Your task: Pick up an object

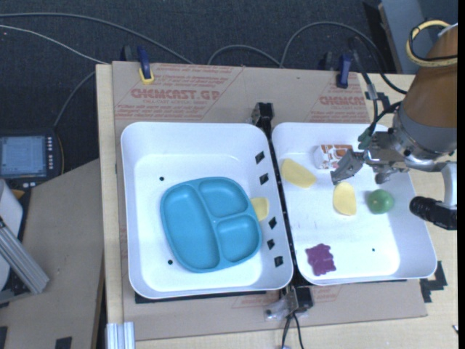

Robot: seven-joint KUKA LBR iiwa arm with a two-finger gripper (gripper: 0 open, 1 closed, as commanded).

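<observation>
My gripper (365, 171) hangs over the back part of the right bin (414, 257). Its fingers are spread open with nothing between them. One fingertip (346, 169) is just above a yellow lemon-shaped piece (345, 200), and the other is near a green ball (379, 201). A red and white packet (333, 153) lies just left of the gripper. Another yellow piece (298, 173) lies further left, and a purple bunch (320, 259) sits near the front rim.
The left bin (138, 195) holds a blue divided plate (211, 222) with a small yellow piece (259, 208) at its right side. A black divider with clips (270, 195) separates the bins. Cables run behind the bench.
</observation>
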